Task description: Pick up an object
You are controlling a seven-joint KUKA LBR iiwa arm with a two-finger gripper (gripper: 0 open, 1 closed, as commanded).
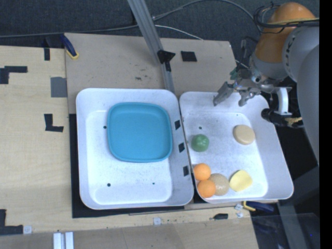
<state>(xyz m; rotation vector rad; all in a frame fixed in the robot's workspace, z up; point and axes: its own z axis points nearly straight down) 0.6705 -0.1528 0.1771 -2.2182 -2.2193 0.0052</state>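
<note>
Gripper (230,98) poised over the far edge of the right bin (275,154), jaws apart and holding nothing; candidate objects lie apart from it: green ball (200,142) near the left wall, beige disc (244,134) toward the right wall, two orange balls (204,180), tan ball (220,184) and yellow piece (240,180) clustered along the near edge; risk: round items likely roll off closing fingers, and crowded neighbours may block a clean grasp.

Tan wood bench (31,139) w/ black tape marks, dark grey carpet (62,7) behind, cables across.
</note>
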